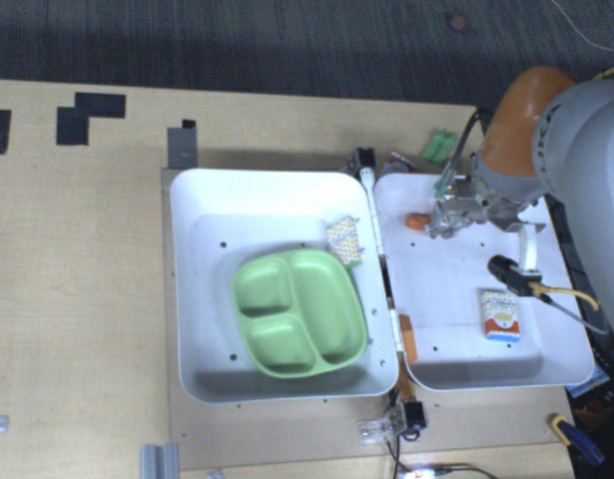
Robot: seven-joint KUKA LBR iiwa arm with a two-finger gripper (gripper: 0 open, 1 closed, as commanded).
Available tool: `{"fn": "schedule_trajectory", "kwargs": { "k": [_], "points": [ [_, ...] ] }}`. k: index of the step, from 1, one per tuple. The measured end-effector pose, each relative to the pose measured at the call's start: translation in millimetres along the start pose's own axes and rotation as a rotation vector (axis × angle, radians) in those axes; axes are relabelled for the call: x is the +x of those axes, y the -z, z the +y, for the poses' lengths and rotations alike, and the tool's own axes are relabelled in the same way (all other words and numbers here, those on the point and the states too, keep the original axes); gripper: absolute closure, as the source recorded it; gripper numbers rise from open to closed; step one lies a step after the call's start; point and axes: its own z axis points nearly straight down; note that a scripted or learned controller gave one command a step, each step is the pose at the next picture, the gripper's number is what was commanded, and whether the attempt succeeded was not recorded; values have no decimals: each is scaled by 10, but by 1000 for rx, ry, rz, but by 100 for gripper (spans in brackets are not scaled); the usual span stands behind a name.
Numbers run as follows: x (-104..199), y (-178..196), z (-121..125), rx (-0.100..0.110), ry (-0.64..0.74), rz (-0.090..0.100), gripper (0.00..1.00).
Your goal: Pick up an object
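A pale wooden desk [77,267] is seen from above, with dark carpet [237,28] beyond its far edge and two shallow white bins set side by side on it. The left bin [202,218] is taken up mostly by a green divided plate [299,312], laid flat, with a small patterned packet [344,238] tucked against the bin's right wall just beyond the plate's far corner. In the right bin [436,307] a small orange piece [416,223] lies at the far left, and a small printed carton [501,316] lies flat, well apart from it towards the near right. The grey arm [576,148] is reached in from the right, and the claw [448,220] is held low over the far part of the right bin, just beside the orange piece. That placing suggests the orange piece is meant as the thing to be picked up, being small and clear of the walls. Whether the claw is wide or narrow cannot be told, and nothing is seen gripped in it.
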Motion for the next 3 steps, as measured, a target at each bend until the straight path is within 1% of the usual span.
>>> {"fn": "schedule_trajectory", "kwargs": {
  "k": [1, 2, 3],
  "points": [
    [-860, 727, 45, 5, -7, -1, 100],
    [-851, 720, 45, 6, -6, 0, 0],
    [-613, 15, 280, -3, -6, -3, 0]
  ]
}}
